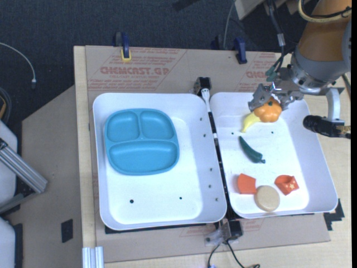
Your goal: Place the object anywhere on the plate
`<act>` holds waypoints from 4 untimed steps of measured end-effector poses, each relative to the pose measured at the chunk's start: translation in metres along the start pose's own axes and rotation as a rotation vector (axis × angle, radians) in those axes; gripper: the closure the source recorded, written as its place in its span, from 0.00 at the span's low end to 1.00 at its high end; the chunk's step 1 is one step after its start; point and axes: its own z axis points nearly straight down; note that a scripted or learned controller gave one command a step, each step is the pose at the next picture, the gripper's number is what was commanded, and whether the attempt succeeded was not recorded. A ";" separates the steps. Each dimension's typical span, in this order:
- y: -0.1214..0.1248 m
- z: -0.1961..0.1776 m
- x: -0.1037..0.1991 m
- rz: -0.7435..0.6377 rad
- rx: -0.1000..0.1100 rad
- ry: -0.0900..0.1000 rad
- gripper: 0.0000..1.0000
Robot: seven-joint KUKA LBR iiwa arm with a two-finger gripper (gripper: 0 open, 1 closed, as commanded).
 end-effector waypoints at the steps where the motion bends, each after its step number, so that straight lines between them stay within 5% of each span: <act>1: -0.008 0.014 0.056 0.001 0.002 -0.001 1.00; 4: -0.023 0.020 0.217 0.000 -0.003 -0.001 1.00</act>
